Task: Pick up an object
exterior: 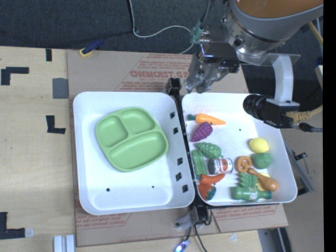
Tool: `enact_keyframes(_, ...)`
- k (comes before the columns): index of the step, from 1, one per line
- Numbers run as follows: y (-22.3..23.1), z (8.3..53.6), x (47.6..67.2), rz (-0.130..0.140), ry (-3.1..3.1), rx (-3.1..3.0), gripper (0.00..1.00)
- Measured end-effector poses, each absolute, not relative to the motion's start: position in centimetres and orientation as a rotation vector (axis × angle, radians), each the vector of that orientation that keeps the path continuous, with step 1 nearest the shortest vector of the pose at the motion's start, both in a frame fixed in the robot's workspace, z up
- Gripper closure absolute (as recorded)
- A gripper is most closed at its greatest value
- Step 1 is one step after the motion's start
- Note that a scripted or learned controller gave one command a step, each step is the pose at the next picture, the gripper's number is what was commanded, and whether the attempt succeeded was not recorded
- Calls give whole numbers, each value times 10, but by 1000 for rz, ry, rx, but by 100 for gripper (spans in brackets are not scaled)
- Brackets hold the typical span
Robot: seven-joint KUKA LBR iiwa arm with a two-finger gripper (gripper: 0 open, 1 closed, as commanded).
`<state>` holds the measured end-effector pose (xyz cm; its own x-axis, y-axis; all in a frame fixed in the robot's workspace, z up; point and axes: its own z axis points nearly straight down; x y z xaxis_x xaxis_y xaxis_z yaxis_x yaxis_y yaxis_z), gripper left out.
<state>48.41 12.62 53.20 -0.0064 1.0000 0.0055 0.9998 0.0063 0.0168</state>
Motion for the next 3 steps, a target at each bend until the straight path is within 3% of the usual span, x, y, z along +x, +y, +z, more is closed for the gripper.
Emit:
enact_keyframes(1,119,535,484,-1,2222,2220,100)
enact_keyframes(2,67,405,482,-23,2221,2233,100)
enact_keyframes(3,121,501,484,12,2227,2210,100)
